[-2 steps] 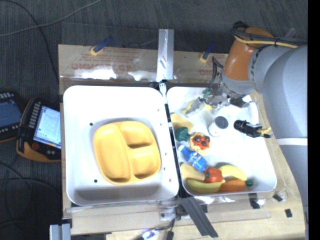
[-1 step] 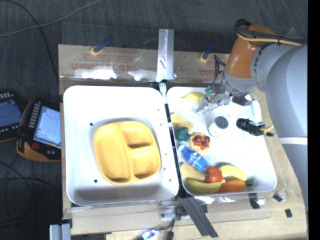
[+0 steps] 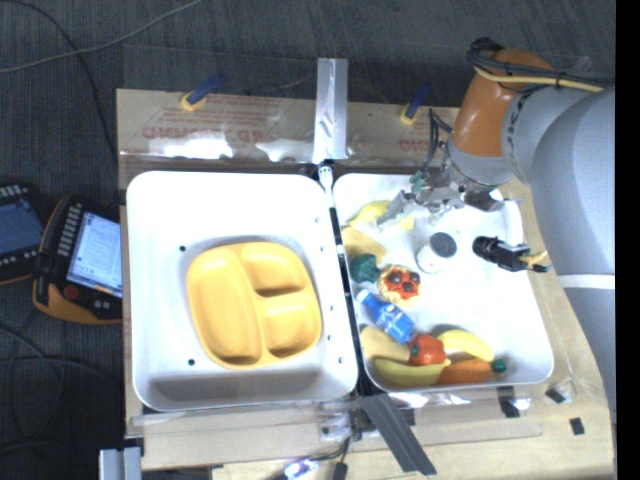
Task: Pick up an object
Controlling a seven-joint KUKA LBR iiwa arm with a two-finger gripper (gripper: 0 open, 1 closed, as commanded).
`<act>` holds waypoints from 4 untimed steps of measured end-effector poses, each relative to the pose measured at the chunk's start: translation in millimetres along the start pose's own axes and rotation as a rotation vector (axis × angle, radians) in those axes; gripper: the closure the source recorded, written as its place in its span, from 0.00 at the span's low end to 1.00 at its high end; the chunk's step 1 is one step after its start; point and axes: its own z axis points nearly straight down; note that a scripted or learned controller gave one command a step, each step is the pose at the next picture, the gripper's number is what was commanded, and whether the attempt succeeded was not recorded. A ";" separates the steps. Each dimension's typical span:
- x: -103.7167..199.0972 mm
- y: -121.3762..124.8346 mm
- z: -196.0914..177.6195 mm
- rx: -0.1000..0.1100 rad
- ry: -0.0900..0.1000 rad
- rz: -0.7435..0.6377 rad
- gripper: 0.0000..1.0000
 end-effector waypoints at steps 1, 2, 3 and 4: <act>0.7 -1.8 -7.4 0.009 0.002 -0.002 1.00; 1.0 -2.7 -15.3 0.014 0.003 -0.003 1.00; 61.0 -27.9 -112.0 -0.010 0.000 0.078 1.00; 61.0 -28.1 -111.7 -0.009 0.000 0.078 0.00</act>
